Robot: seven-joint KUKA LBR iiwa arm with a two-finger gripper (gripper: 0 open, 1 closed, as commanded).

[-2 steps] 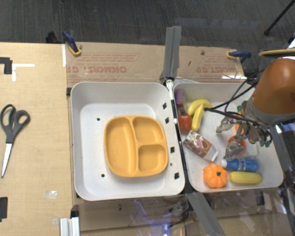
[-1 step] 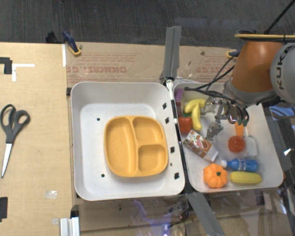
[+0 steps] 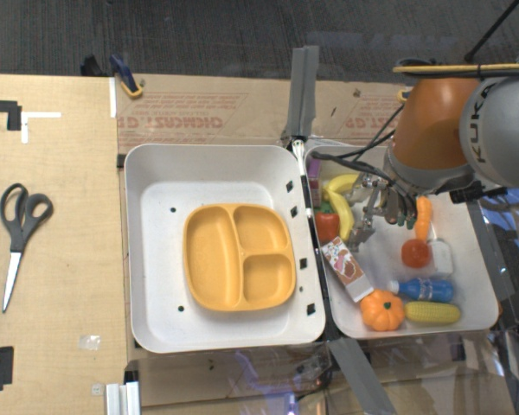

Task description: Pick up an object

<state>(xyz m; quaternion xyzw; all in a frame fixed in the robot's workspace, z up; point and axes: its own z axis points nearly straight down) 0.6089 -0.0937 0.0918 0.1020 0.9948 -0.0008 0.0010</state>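
Single fixed camera above bench, looking down at slant. Medium distance: both white bins fill centre, left bin, right bin. Dark floor along top. Arm enters from right.

Toy foods loose in right bin

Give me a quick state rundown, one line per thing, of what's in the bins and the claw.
Claw: low in the right bin, over the banana; grip not readable.
Banana: lying at the bin's left wall, free.
Carton: lying flat, angled.
Pumpkin: resting at the near wall.
Corn: lying on its side.
Divided yellow plate: flat in the left bin.
Scissors: closed, on the bench.
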